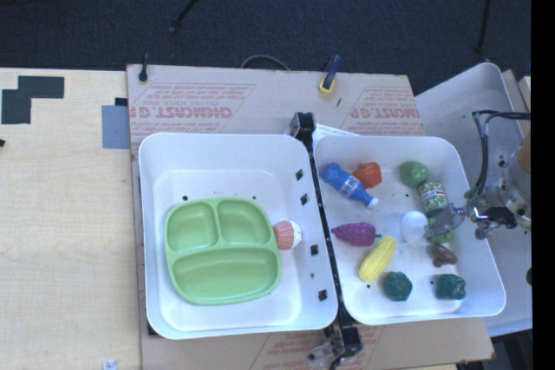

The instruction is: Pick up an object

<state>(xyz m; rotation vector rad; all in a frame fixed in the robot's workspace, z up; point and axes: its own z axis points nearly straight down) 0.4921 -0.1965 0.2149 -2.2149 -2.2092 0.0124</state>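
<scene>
Green divided plate [222, 251] left bin | yellow corn [377, 259] right bin

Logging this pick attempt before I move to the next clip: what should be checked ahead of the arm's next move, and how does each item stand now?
1. Targets in the right white bin: ok, several toys lie there.
2. End effector positioned over that bin's right side: ok.
3. Something held between its fingers: cannot tell.
4. Clearance around the small white egg-shaped toy: not ok, the green bottle crowds it.
5. Yellow plastic corn cob free to grasp: ok, lying alone.
6. Green divided plastic plate out of the way: ok, left bin.
</scene>
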